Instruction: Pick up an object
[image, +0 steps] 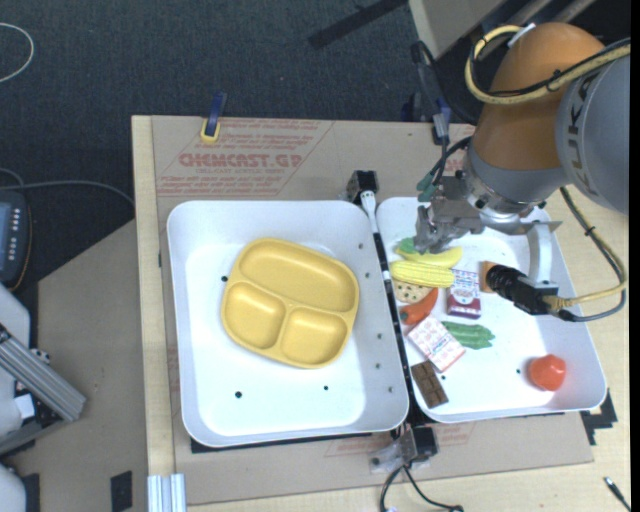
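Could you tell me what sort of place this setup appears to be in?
Probably a robotics lab: a grey and orange arm reaches over two white bins of toy food on a cardboard-covered bench.

the right bin (590, 375) is crowded toward its left wall; bare floor lies around the tomato (547, 372), lower right of frame.
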